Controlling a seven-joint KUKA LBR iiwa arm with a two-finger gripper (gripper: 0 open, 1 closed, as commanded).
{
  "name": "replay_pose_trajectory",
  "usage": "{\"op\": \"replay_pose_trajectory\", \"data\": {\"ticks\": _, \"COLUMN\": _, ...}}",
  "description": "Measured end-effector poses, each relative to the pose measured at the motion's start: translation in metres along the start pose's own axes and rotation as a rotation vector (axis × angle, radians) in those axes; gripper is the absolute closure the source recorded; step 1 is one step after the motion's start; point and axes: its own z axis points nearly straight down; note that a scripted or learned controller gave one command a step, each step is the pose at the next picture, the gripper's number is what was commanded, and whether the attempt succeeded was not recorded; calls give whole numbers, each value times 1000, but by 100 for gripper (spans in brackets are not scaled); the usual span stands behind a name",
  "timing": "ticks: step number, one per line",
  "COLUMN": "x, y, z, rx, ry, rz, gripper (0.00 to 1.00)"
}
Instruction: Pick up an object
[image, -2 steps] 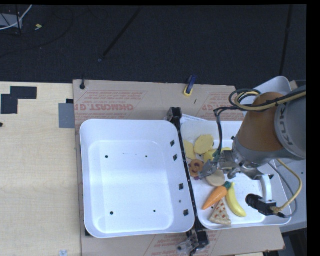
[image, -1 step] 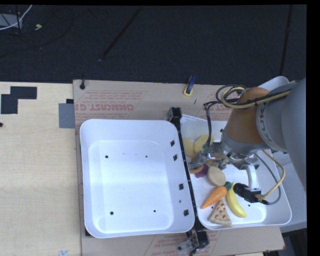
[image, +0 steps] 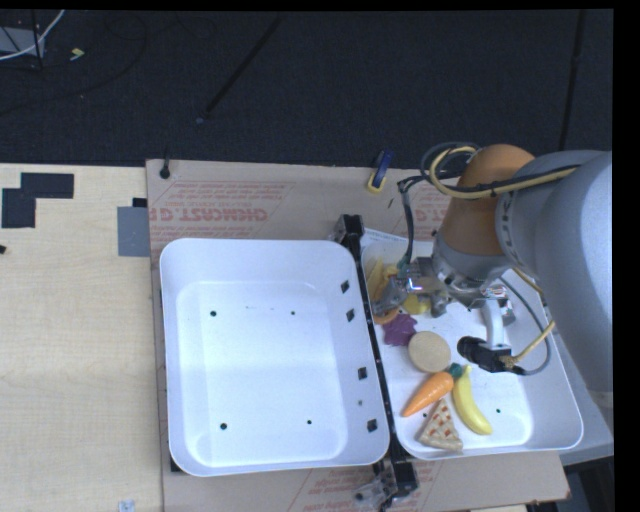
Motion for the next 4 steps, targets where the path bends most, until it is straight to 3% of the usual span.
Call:
{"op": "replay_pose_trajectory", "data": {"ticks": 1, "x": -1, "y": -1, "z": -12, "rx": 1, "ry": 3, "rz": 4, "gripper": 100}}
{"op": "replay_pose_trajectory", "data": {"ticks": 2, "x": -3, "y": -42, "z": 3, "rx": -2, "ry": 3, "rz": -2, "gripper": 100}}
{"op": "replay_pose_trajectory", "data": {"ticks": 3, "x": -4, "y": 20, "z": 3, "rx": -6, "ry": 3, "rz": -3, "gripper": 100}}
{"op": "replay_pose_trajectory", "data": {"ticks": 4, "x": 4, "y": 17, "z": 3, "rx": -3, "ry": 3, "rz": -4, "gripper": 100}}
